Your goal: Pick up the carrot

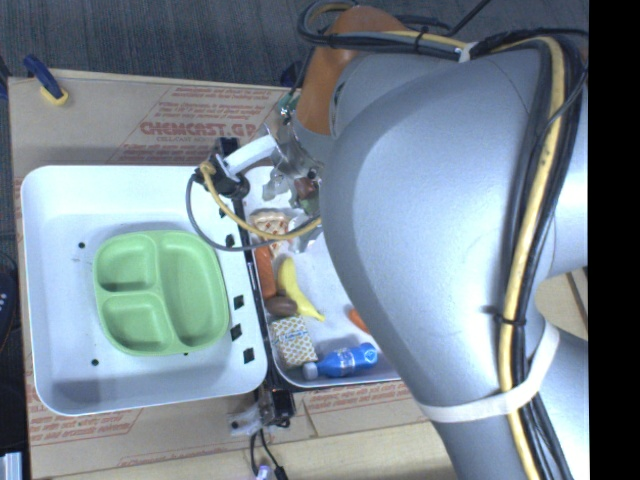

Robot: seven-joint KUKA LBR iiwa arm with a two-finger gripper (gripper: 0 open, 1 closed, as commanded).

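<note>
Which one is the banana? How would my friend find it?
Look in the right bin, the one the big grey arm covers. Near its left wall lies the banana. It is the long curved yellow thing, above the blue bottle.

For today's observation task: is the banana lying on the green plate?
No. The banana lies in the right bin, while the green plate sits in the left bin.
</note>
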